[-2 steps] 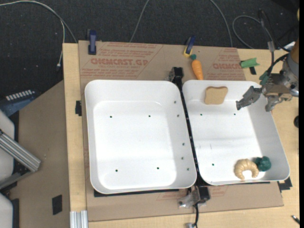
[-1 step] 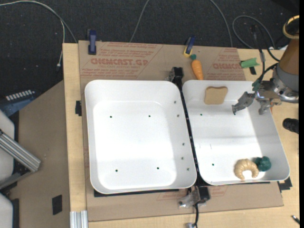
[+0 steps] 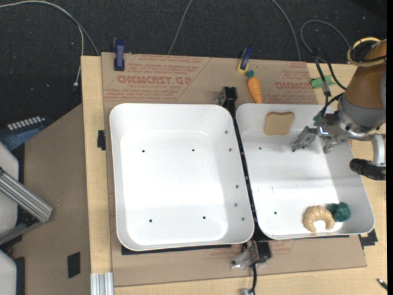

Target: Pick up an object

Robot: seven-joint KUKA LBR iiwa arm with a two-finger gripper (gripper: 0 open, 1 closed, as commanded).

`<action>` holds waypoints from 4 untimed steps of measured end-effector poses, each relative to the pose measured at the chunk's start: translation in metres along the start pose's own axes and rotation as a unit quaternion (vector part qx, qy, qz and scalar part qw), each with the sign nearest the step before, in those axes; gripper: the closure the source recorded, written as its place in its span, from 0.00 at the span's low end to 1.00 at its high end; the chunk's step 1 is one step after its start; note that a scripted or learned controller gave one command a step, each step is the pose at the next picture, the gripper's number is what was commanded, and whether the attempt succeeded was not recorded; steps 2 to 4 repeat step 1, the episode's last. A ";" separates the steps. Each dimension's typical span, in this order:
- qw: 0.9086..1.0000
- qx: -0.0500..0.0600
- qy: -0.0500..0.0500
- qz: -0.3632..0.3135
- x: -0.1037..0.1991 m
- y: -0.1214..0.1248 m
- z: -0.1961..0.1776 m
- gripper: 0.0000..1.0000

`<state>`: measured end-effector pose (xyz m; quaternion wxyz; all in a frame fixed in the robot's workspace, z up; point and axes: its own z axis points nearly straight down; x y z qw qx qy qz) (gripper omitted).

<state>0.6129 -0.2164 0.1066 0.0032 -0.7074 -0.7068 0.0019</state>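
Here, arm [image 3: 366, 85] lowered over right bin [image 3: 288, 177], gripper [image 3: 317, 140] open, empty

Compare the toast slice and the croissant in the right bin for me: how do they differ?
The toast slice looks flat and squarish; the croissant is curved and plump. The toast slice lies alone near the bin's far edge, the croissant at the near edge beside a green object. The toast slice is closer to the gripper. Both are tan and lie in the right bin.
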 end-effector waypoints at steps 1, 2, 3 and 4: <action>1.000 -0.004 -0.001 -0.001 0.000 0.002 -0.005 0.00; 1.000 -0.004 -0.001 -0.001 0.000 0.002 -0.005 0.00; 1.000 -0.004 -0.001 -0.001 0.000 0.002 -0.005 0.00; 1.000 -0.004 -0.001 -0.001 0.000 0.002 -0.005 0.00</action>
